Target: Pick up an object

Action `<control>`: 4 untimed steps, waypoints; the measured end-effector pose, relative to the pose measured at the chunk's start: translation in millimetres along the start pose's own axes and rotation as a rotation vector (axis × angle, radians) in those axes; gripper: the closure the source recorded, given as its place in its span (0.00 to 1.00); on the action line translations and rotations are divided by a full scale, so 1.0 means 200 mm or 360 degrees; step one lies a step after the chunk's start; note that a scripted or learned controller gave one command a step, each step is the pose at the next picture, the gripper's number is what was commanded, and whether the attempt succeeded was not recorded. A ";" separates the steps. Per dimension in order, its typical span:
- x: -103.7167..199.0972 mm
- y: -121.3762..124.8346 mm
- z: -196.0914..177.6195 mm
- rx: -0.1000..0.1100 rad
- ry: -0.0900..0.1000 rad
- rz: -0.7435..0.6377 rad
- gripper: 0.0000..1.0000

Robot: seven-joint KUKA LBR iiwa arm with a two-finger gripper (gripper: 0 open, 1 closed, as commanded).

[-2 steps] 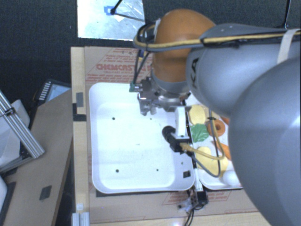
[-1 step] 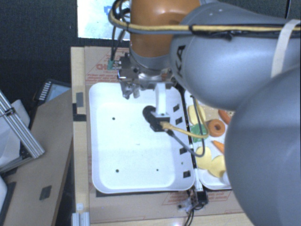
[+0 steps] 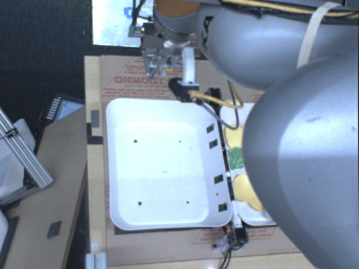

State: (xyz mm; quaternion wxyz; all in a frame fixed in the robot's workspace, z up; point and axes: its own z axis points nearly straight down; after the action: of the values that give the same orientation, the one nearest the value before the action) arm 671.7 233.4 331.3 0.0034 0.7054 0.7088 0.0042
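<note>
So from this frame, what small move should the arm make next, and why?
Probably swing the tool back toward the right bin. It sits past the far rim of the left bin, over the cardboard, nothing visibly held. The objects in view, yellow items and a green one, lie in the right bin, partly hidden behind the arm.

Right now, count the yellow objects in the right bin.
2 visible: one yellow object near the bin's far end, another nearer the camera, a green item between them. The arm may hide more.
</note>
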 end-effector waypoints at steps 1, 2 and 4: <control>-0.22 -0.08 0.05 0.0017 -0.0004 0.0010 1.00; -0.17 -0.01 -0.03 0.0010 -0.0001 0.0001 1.00; -0.04 -0.06 0.44 0.0022 0.0002 -0.0009 1.00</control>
State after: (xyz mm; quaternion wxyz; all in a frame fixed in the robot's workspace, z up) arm 661.5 225.6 242.9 -0.0018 0.7034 0.7108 -0.0004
